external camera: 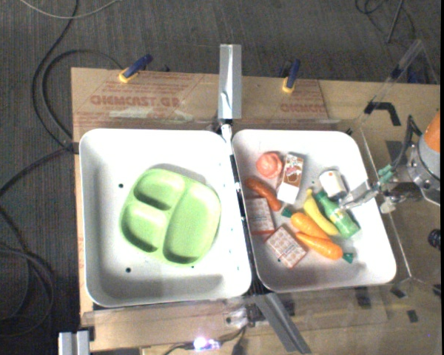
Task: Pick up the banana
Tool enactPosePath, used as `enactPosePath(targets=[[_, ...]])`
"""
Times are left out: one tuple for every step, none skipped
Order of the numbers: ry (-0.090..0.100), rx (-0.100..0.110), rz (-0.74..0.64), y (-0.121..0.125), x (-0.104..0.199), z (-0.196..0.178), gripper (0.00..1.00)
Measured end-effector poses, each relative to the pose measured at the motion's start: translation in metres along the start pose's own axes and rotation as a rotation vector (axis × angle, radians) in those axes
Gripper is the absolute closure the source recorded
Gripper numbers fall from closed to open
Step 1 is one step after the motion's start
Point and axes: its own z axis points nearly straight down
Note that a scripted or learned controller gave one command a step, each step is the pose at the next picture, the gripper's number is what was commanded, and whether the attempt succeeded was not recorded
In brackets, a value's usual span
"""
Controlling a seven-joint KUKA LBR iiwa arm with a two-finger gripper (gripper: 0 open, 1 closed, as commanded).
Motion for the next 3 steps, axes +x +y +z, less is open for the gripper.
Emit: enactPosePath(targets=[[-0.002, 0.001, -0.115, 0.083, 0.030, 0.061, 0.00], [-0.003, -0.024, -0.139, 0.106, 0.013, 0.119, 0.00], [-0.001, -0.021, -0.195, 0.076, 0.030, 0.155, 0.00]])
